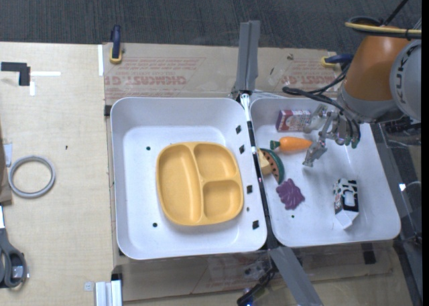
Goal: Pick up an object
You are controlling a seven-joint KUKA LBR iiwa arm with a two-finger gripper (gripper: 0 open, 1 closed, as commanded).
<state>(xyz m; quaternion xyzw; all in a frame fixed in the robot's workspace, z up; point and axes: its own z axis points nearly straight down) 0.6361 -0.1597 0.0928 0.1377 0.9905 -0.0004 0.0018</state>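
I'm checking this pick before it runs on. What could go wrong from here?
1. The gripper hangs just right of the orange toy carrot, so it may close beside it.
2. The pink-and-white carton sits close behind the carrot and could get nudged.
3. The carrot lies near the right white bin's divider wall, leaving little room to approach.

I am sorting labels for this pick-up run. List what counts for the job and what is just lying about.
For the job: gripper; toy carrot; purple grapes; pink carton; black-and-white carton; watermelon slice, all in the right bin.

Lying about: yellow divided plate in the left bin; tape roll; scissors.
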